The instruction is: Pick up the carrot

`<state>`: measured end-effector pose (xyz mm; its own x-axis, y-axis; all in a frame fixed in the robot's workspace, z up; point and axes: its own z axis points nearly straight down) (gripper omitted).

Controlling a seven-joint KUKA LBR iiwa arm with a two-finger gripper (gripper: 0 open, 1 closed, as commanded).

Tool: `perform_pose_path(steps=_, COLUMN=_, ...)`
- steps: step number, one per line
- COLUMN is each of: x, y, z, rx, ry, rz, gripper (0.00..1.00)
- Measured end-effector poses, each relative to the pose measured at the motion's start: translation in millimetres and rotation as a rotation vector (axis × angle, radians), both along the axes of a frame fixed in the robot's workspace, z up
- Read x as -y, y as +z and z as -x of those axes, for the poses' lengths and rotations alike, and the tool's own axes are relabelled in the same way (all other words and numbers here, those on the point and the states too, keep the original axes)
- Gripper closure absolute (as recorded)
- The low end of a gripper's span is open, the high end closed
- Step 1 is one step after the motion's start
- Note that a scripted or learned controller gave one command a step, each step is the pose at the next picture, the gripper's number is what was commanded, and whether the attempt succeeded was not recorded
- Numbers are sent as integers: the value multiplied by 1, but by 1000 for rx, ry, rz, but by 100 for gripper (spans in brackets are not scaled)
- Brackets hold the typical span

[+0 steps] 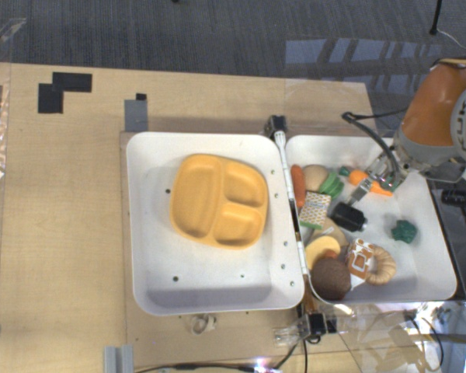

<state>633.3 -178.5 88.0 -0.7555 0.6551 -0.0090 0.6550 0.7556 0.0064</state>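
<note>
A small orange carrot (361, 178) with a green leafy end lies in the right bin (435, 243), near its far side. My gripper (380, 179) reaches down right over the carrot's middle, and orange shows on both sides of it. The grey arm with its orange band (435, 103) comes in from the upper right. A longer orange-red sausage-shaped piece (297, 183) lies along the right bin's left wall, apart from the gripper.
Also in the right bin are a black block (348, 215), a green piece (405, 231), a checkered packet (314, 208), a pretzel-like ring (373, 263) and a brown ball (331, 277). A yellow divided plate (217, 200) sits in the left bin (151, 278).
</note>
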Motion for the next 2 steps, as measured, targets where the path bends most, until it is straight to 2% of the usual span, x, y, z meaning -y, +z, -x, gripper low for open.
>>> perform_pose_path(steps=1, x=-41, y=0, z=-1, rx=-1, ry=-200, rz=-2, gripper=0)
perform_pose_path(steps=2, x=-4, y=1, z=54, rx=1, ry=-569, rz=-4, gripper=0)
